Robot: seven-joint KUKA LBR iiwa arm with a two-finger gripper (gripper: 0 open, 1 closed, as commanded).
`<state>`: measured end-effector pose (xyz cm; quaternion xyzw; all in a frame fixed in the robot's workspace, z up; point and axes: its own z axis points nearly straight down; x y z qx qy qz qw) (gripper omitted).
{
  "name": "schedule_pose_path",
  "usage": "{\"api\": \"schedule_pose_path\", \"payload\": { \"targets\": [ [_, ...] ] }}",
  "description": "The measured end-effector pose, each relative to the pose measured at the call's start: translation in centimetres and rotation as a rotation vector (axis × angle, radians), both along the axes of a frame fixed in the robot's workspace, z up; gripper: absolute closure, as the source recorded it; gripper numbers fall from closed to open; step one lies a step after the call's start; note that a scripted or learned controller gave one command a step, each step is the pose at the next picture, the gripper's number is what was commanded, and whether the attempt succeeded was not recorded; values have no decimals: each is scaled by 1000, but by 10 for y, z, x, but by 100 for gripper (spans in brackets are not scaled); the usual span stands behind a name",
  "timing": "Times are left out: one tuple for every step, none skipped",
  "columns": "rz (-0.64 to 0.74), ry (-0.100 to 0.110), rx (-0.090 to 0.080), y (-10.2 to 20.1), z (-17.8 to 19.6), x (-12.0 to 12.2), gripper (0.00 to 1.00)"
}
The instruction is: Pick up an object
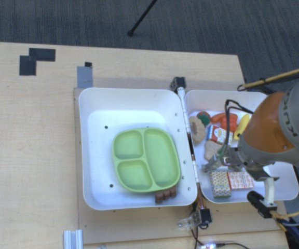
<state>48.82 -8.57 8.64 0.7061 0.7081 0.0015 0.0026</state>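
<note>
My gripper (217, 162) hangs low over the right bin (287, 188), under the arm's orange band (266, 131). It sits just above a green-patterned small box (220, 183) and a red-patterned packet (240, 180), and just below a tan lump (211, 149). Further back in that bin lie a white and orange carton (219, 135), a red item (225, 120), a yellow piece (242, 126), a green piece (204, 117) and a beige round item (196, 124). Nothing shows as held.
The left bin (95, 139) holds a green three-part plate (147, 160) with a brown object (165, 195) at its near edge. A divider rail (187, 134) separates the bins. Cables and a connector (204, 217) lie at the bench front.
</note>
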Motion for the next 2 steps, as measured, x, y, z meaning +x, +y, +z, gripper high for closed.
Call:
{"api": "schedule_pose_path", "payload": {
  "targets": [
    [2,-6,0,0,11,2,100],
    [1,2,-1,-99,106,23,100]
  ]
}}
